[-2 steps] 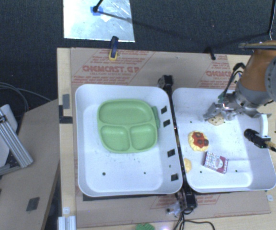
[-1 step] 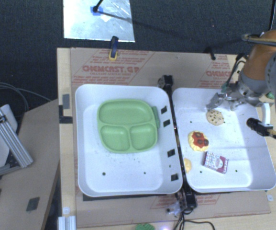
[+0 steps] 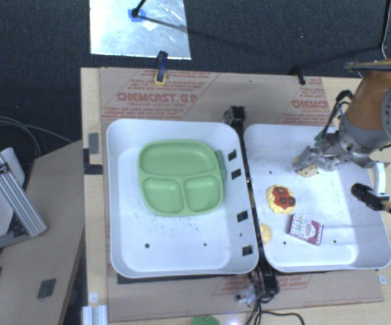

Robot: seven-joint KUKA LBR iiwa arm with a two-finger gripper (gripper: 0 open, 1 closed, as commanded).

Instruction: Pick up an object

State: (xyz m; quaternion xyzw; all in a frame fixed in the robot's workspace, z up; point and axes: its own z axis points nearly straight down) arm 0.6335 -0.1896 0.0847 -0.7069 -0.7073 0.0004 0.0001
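Note:
My gripper (image 3: pixel 310 162) hangs low over the upper middle of the right bin (image 3: pixel 364 249), on the grey arm with the orange band that comes in from the right. A small beige cracker-like piece (image 3: pixel 308 172) lies right at the gripper's tip, touching or nearly touching it. Below it, a round yellow toy pizza with red spots (image 3: pixel 280 198) rests on the bin floor. A small red and white packet (image 3: pixel 306 229) lies further toward the front. A little yellow round piece (image 3: pixel 265 233) sits by the bin's left wall.
The left bin (image 3: pixel 124 242) holds a green divided plate (image 3: pixel 180 177). A black divider with clips (image 3: pixel 244 195) runs between the bins. A black cable connector (image 3: pixel 366 195) hangs over the right bin's right side.

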